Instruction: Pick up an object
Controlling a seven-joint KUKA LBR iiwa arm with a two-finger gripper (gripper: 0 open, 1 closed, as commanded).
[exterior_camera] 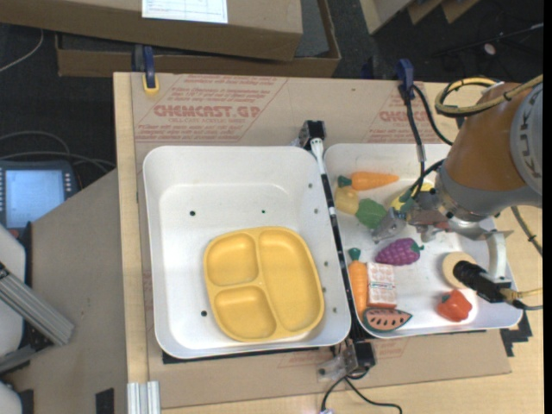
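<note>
Where cardboard (216, 110) covers the bench, two white bins (172, 179); hand (405, 218) state unclear.

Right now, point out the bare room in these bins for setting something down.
Left bin: bare floor behind the yellow tray, up to the far wall, plus a strip along its left side. Right bin: crowded; carrots, grapes, carton, watermelon slice and the gripper fill it.

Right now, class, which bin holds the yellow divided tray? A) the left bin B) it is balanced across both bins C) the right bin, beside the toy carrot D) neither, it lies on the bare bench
A: the yellow divided tray lies flat inside the left bin, while the toy foods sit in the right bin.
</note>
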